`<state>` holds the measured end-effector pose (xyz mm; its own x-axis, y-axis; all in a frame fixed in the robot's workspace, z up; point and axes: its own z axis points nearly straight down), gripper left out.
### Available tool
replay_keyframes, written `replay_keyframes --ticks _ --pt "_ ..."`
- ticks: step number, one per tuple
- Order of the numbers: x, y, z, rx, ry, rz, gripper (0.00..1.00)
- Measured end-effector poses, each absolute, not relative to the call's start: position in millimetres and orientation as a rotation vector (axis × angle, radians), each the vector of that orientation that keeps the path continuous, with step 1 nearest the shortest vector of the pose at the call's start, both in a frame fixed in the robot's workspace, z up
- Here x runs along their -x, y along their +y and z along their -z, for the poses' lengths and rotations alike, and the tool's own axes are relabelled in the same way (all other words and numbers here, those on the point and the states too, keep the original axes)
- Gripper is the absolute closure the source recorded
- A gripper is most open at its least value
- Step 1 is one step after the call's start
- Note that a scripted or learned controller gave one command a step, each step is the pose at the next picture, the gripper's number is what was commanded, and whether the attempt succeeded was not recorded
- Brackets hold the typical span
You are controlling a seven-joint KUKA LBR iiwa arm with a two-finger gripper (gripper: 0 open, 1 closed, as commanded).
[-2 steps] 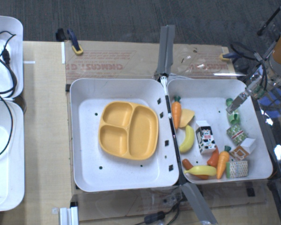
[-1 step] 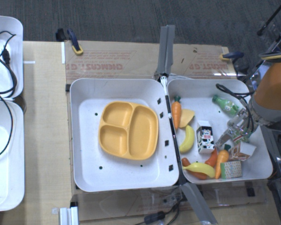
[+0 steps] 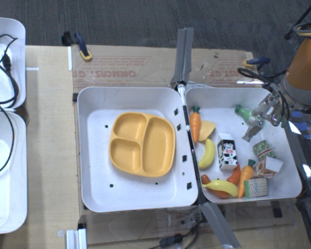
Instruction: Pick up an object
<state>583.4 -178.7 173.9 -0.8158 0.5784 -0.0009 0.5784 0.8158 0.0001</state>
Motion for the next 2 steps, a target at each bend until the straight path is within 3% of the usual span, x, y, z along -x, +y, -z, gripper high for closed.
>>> replay_keyframes --ticks 1,2 --pt "-639.7 -222.6 -90.4 -0.81 3.033 0.001 0.0" --pt "-642.0 -222.3 -90.9 -0.78 3.04 0.001 0.0"
